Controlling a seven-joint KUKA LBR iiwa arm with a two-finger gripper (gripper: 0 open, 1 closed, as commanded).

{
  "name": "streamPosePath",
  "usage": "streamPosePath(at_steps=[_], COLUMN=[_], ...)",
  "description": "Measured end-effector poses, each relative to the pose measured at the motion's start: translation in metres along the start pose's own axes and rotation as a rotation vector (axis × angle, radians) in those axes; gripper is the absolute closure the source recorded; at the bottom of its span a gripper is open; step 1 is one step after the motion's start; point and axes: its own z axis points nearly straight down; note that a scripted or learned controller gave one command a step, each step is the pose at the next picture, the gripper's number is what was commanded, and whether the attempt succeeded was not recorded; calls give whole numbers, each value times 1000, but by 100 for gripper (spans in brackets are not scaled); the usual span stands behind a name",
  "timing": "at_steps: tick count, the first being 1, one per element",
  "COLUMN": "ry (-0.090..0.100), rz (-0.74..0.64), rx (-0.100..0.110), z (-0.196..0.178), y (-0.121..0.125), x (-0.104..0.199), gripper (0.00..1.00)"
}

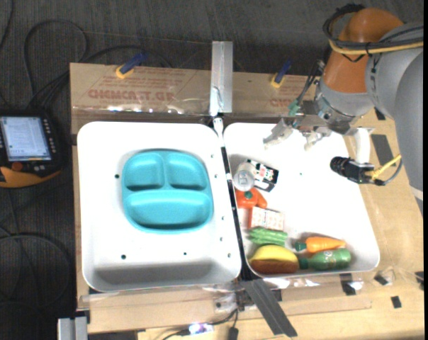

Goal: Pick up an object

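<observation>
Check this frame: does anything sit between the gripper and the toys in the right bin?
Nothing visible does. The gripper hangs open over bare floor at the right bin's far end; the toys lie clustered along its left wall and near corner, with open white floor between.

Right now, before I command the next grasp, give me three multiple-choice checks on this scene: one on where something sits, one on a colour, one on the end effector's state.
1. Where is the divided tray?
A. left bin
B. right bin
C. on the floor

2. What colour is that tray?
A. red
B. turquoise
C. black

3. How is the end effector?
A. shut on the carrot
B. shut on the tray
C. open, holding nothing

Answers:
1 A: the tray lies inside the left bin.
2 B: it reads turquoise against the white bin.
3 C: its fingers stand apart over the top of the right bin, while the carrot lies at the bottom.
</observation>
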Motion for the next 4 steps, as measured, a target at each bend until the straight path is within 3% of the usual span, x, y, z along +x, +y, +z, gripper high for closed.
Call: streamPosePath(at_steps=[1, 2, 3, 4], ry=[-4, 1, 0, -4], rz=[-191, -125, -74, -44], rx=[-15, -67, -38, -69], z=[65, 81, 83, 82], y=[-19, -47, -13, -49], x=[12, 15, 14, 0], gripper=[0, 0, 0, 0])
